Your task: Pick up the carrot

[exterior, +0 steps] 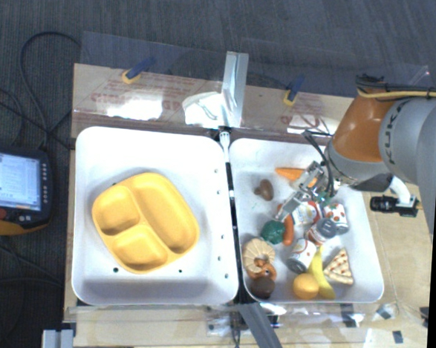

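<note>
Carrot (pixel 289 172) lies in the right bin (pixel 373 271) at its 12 o'clock edge, orange, tip toward 9 o'clock. Gripper (pixel 300 197) hangs just beside it at 5 o'clock, above the cluttered toys: a green item (pixel 273 231), a can (pixel 301 256), a pizza slice (pixel 339 267). Pincer state: cannot tell. Step in hand, by judgement: approach, with no grasp made yet. Next move calls for shifting toward 11 o'clock and descending over the carrot. Yellow tray (pixel 145 220) sits in the left bin (pixel 84 272)
</note>
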